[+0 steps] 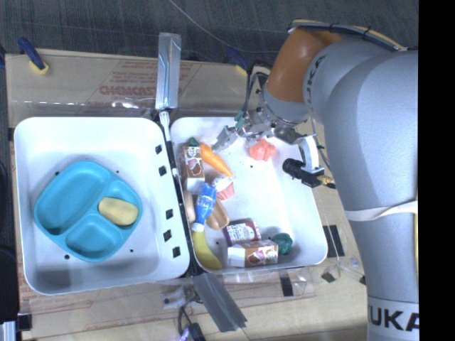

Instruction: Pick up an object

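Grey arm's two-finger gripper hangs at the far edge of the right white bin; its fingers apparently spread, holding nothing. Nearest candidates: small pink plastic lump just beside it, orange toy carrot nearby, favouring a short descent.

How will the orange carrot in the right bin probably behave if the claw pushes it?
The orange tapered toy carrot looks like smooth plastic, so probably light and slippery. Its rounded body may roll or pivot. It lies against the small brown carton, which could block it or shift along with it.
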{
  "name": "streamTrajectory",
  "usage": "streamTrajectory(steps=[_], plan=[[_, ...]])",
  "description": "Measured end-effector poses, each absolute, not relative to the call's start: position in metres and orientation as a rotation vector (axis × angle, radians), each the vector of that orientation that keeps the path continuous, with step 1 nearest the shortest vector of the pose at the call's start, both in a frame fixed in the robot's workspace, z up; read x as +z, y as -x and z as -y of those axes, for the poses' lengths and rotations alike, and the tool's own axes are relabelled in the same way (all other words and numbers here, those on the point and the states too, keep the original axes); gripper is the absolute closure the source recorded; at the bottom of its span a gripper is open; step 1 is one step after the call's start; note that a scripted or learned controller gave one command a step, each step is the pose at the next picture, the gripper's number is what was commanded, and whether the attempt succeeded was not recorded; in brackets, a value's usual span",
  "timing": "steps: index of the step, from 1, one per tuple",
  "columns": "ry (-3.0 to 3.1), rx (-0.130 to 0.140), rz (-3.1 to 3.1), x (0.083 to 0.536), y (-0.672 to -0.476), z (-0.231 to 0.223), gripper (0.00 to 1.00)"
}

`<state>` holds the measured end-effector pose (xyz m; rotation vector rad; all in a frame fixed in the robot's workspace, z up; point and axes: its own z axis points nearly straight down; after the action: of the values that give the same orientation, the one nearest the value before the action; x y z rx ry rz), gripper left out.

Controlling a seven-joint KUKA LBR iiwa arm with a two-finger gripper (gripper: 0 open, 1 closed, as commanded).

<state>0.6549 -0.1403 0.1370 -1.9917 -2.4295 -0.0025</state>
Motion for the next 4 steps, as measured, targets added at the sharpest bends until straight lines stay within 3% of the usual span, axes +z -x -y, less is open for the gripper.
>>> streamTrajectory(steps=[1,2,3,4], plan=[[1.436,-0.001,2.83,0.108,-0.652,0.117,0.0],[1.771,-0.005,2.621,0.107,-0.662,0.131,0.0],[1.761,-0.005,2.627,0.117,-0.663,0.13,1.0],[1.758,-0.003,2.625,0.115,-0.662,0.129,0.0]])
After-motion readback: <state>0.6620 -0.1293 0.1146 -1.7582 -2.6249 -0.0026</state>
